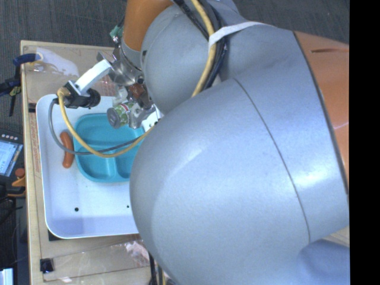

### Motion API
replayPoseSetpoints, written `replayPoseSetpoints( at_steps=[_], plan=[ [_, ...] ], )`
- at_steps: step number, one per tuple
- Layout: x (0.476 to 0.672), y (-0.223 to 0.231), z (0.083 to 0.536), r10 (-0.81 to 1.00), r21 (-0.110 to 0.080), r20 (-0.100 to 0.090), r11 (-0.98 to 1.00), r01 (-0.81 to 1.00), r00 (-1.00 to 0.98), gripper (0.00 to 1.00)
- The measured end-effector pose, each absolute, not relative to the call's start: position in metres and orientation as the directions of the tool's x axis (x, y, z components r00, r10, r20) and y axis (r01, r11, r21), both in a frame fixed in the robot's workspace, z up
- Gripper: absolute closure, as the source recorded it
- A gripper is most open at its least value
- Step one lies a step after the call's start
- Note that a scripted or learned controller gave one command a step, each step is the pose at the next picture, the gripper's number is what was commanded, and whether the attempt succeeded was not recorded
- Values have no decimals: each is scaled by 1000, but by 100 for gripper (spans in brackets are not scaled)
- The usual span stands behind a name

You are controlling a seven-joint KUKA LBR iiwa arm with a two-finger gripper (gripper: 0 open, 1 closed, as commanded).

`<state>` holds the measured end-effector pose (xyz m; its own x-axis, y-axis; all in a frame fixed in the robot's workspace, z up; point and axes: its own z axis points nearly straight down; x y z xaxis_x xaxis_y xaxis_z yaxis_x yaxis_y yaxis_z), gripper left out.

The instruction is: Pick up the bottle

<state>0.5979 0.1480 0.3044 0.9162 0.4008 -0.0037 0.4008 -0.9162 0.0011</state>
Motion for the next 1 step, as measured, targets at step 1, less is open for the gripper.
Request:
replayPoseSetpoints(
  at_steps=[1],
  plan=[
    [535,104,237,237,0,-8,-972,237,972,100]
  ],
)
